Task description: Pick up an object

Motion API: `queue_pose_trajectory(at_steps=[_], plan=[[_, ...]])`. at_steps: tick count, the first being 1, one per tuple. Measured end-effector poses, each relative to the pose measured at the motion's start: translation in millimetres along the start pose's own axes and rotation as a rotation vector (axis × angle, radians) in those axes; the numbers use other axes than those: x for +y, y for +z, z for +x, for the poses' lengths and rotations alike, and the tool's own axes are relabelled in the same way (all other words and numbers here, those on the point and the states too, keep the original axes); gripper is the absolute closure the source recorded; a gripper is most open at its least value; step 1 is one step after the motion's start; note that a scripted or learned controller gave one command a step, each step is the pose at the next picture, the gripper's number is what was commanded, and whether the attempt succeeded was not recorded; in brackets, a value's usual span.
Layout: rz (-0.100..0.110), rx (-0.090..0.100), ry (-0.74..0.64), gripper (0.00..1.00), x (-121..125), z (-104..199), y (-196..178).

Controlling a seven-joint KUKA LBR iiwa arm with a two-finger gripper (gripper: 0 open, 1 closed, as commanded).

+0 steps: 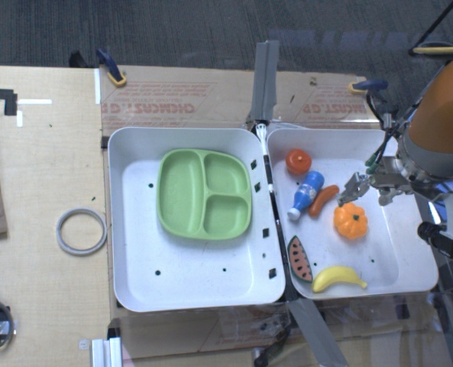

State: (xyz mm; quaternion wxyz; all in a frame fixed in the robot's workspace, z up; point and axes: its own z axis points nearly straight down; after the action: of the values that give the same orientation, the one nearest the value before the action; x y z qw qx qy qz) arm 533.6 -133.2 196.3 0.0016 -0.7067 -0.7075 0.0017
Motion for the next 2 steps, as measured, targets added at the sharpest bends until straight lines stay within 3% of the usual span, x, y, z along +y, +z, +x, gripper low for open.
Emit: queue_pose_trajectory(at_steps=[1,2], plan=[[-0.002,-0.001,0.002,0.0,52.0,12.7,105.8],[0.001,0.0,0.007,1.0,51.4,10.6,98.8]])
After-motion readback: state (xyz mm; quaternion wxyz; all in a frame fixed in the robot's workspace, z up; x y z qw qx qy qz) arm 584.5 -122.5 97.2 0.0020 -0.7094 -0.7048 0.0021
